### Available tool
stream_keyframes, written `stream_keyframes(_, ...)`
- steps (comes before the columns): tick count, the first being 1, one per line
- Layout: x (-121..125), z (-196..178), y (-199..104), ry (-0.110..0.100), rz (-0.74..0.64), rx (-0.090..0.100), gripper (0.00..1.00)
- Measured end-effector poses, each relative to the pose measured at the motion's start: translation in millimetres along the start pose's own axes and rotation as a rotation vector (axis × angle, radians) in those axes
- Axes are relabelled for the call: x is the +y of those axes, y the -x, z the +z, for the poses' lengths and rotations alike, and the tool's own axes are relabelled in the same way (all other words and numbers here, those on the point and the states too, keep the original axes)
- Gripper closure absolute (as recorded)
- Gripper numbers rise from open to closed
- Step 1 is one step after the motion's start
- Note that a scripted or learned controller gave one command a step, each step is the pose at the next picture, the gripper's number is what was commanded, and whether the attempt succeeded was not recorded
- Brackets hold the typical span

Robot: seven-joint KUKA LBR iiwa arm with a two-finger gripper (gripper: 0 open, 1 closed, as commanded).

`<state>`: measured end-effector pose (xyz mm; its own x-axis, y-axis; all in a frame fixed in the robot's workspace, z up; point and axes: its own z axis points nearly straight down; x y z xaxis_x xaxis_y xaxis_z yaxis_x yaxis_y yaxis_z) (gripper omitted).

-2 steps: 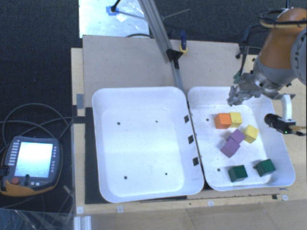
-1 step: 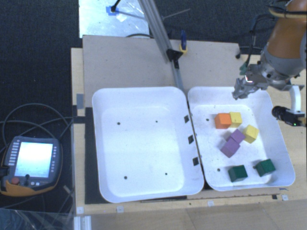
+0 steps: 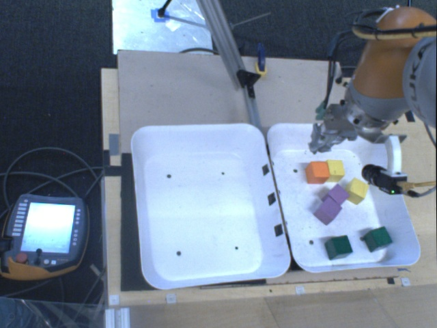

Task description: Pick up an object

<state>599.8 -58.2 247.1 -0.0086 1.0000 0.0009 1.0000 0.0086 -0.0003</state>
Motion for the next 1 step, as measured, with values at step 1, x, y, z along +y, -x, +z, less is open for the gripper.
stream_keyframes(1,-11.9,4.6,-54.8,0.0,-0.002,0.001,1.0)
